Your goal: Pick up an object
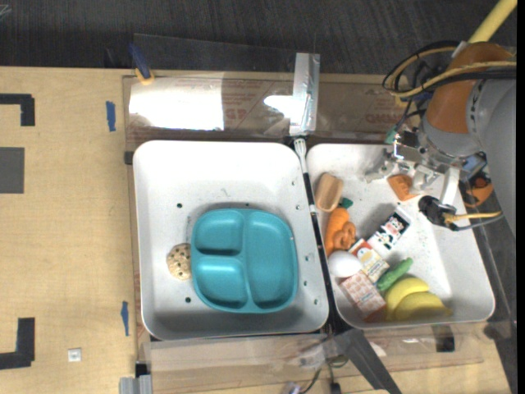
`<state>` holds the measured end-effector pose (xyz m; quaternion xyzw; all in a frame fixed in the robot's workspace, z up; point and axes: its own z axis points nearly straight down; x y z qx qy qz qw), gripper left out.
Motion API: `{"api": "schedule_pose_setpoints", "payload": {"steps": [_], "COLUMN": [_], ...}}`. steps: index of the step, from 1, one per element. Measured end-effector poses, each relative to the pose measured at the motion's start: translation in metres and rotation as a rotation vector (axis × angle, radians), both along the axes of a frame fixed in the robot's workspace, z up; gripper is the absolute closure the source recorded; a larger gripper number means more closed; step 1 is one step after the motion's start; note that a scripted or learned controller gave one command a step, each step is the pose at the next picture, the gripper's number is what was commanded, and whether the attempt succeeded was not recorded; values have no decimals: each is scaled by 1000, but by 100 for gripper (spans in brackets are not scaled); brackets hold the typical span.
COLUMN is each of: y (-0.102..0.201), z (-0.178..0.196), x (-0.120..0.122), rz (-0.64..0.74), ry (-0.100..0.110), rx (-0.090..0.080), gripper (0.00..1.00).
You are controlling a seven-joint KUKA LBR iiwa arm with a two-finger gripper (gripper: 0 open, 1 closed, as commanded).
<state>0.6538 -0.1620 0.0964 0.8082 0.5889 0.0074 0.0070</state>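
My gripper hangs over the far right part of the right bin, under the grey arm with its orange band. A small orange piece shows right at its tip; whether it is gripped is unclear. Loose in that bin lie a tan bread-like piece, an orange carrot toy, a white egg, a small black-and-white carton, a pink-labelled box, a green item and a yellow banana.
The left bin holds a teal divided plate with a cookie at its left. A divider wall separates the bins. Cables loop above the arm, and clear plastic sheeting stands behind the bins.
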Motion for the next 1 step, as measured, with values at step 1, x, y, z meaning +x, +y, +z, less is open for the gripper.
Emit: {"api": "schedule_pose_setpoints", "payload": {"steps": [1], "y": [5], "z": [1], "x": [-16], "rz": [-242], "ry": [-5], "rx": [2], "gripper": [0]}}
